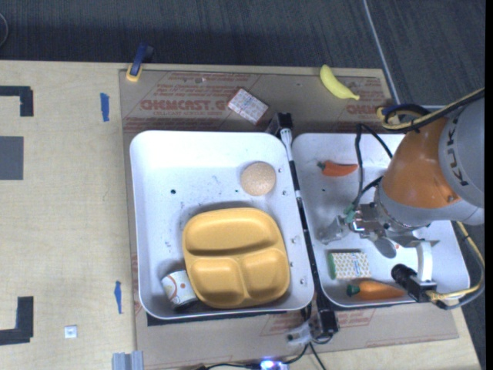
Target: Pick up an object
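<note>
My gripper hangs low over the middle of the right bin, below the orange-banded wrist. Just beneath it lies a small dotted card with a green edge. A long orange carrot rests along the near wall of that bin, and a short orange carrot lies at its far end. The left bin holds a yellow divided tray, a tan round ball and a small white cup. Nothing shows in the gripper's grasp.
A yellow banana and a small patterned box lie on the cardboard beyond the bins. A blue clamp sits at the far left corner. A black pen-like object rests by the divide between the bins.
</note>
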Robot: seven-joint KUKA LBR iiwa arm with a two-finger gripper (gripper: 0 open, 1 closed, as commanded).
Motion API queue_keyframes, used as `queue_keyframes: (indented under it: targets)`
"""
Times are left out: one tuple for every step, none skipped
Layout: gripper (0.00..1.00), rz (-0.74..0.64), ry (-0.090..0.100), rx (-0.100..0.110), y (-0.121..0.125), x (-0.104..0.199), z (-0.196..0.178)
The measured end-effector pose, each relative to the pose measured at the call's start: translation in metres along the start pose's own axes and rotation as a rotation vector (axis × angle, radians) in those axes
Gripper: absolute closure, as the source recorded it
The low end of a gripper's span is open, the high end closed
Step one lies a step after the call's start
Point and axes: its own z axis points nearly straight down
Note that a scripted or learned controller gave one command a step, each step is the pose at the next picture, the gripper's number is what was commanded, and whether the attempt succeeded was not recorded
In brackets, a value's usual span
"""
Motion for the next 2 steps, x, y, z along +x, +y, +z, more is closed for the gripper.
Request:
queue_keyframes:
  targets:
    - [0.0,0.0,0.0,-0.002,-0.035,-0.002,0.0]
    - [1.0,0.001,-0.001,-0.006,-0.033,-0.002,-0.01]
